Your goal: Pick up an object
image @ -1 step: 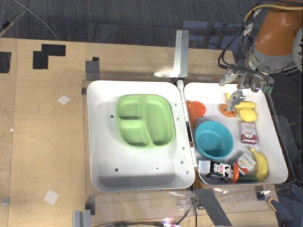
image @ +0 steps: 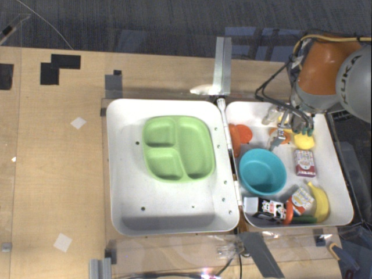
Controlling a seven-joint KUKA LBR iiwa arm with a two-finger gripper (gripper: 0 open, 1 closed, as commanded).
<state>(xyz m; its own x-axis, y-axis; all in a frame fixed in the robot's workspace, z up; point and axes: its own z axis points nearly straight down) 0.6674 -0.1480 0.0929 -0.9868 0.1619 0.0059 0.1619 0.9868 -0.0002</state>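
A small yellow lemon-like object lies in the right bin's upper right, just beside the jaws; whether they are open or closed cannot be told. That bin also holds a teal bowl, banana and red box. The left bin holds a green divided tray.

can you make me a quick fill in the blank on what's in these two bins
1. The green divided tray lies in the ____ bin.
2. The bowl in the right bin is ____ in colour.
3. The banana lies near the right bin's ____ corner, right of the bowl.

Missing words: left; blue; front right
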